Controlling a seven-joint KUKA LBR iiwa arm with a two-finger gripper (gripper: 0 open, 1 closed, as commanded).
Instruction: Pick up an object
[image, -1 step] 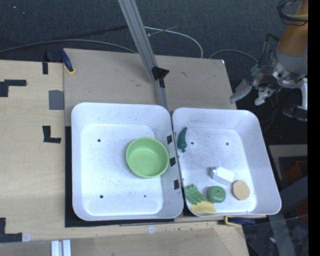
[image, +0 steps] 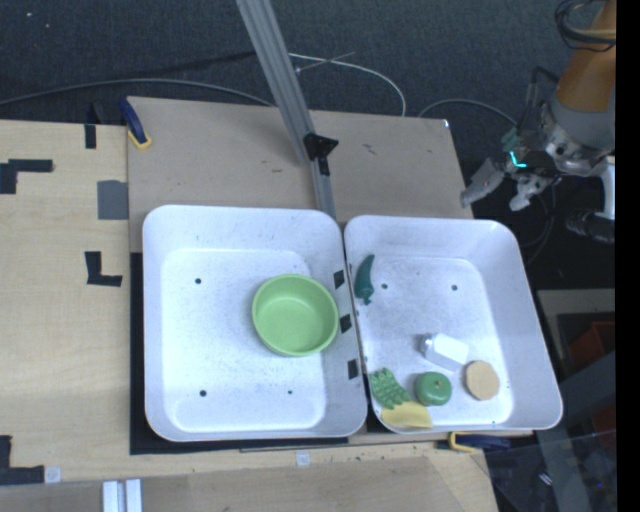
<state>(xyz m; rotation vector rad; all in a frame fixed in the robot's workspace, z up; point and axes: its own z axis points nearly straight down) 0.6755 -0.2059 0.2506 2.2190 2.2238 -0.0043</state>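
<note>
**While poised off the bins, nothing gripped yet**

Though set to pick, hang at the upper right of the frame, past the far corner of the right white plastic bin, on the end of the grey arm with the orange band: jaws apart, nothing between them.

Candidates mostly clustered at the lower right of that bin:
- white rectangular block, just beside a flat tan disc
- round green fruit-like toy, close to a ridged green leafy piece
- pale yellow piece, tight against the near wall

Apart from these, up by the dividing wall: dark green curved pepper-like toy. Alone in the left white bin, at the frame's centre: light green round plastic bowl.

Likely trouble, judged from the layout:
- Crowding at the lower right: could close on two items at once, or nudge one neighbour aside and come up with nothing.
- Yellow piece and pepper too near the walls: risk of a fingertip striking the rim.
- Flat disc lying low: easy to skate over.
- Bowl wide: probably needs a rim pinch, else slips.
</note>
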